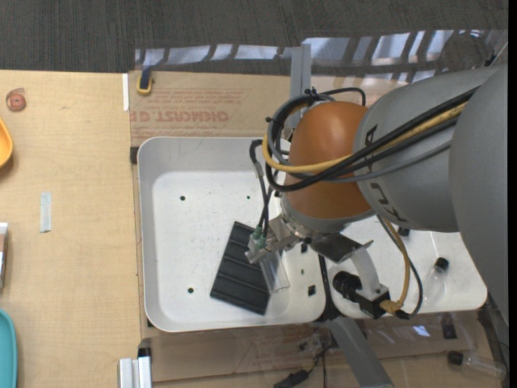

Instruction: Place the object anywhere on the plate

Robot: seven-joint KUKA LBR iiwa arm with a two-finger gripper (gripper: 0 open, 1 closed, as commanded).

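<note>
White bin (161, 217): black object (236, 272) beside fingers (273, 272)

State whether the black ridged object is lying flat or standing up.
Lying flat: the black ridged object shows its broad face on the left bin's floor.

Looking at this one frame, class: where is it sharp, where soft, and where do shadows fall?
Camera view: even light; the black ridged plate and white bin are sharp; the arm's orange band looms large and slightly soft; faint shadow lies beneath the tool; mild glare on the bin rim.
</note>
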